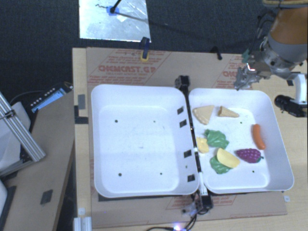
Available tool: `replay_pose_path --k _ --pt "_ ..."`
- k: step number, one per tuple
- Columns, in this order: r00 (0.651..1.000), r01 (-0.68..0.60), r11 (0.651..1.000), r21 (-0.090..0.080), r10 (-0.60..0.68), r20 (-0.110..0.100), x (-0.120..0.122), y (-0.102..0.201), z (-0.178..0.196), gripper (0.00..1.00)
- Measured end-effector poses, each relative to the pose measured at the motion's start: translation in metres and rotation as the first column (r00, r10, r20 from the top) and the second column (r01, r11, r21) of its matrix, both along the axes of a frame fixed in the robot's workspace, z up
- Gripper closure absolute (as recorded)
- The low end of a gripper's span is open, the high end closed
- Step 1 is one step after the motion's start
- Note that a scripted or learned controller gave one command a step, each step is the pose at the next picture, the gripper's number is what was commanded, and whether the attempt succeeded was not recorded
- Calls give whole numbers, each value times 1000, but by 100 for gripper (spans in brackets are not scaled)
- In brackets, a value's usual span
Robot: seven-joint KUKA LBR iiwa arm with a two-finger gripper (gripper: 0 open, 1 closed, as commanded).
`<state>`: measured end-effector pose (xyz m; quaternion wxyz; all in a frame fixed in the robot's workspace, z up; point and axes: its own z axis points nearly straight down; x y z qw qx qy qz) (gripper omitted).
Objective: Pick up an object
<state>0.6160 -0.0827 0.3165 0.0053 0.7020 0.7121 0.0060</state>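
Observation:
The right bin (274, 129) holds several toy foods: a tan wedge (204, 113), a smaller tan piece (227, 112), an orange carrot (259, 136), a green leafy piece (216, 138), a yellow piece (227, 158) lying on another green piece (219, 166), a small yellow bit (202, 146) and a purple grape bunch (249, 154). My gripper (244, 82) hangs over the back rim of the right bin, above and behind the food, with nothing visible between its fingers. The grey and orange arm (286, 28) comes in from the upper right.
The left bin (139, 138) sits beside the right one, joined by black clips (185, 124) along the middle. Both rest on a cardboard sheet (125, 69). A foil sheet (114, 13) lies at the back, a metal frame (19, 134) at the left.

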Motion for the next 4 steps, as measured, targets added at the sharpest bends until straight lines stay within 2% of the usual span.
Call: replay_pose_path --k 1,2,3,4 --pt "1000 -1 1000 4 1 -12 -70 133 52 100" --pt "1000 7 1000 0 -7 -3 -1 141 110 100" --pt "1000 7 1000 -2 -7 -6 55 160 151 100" --pt "1000 7 1000 1 -7 -10 52 194 178 100"
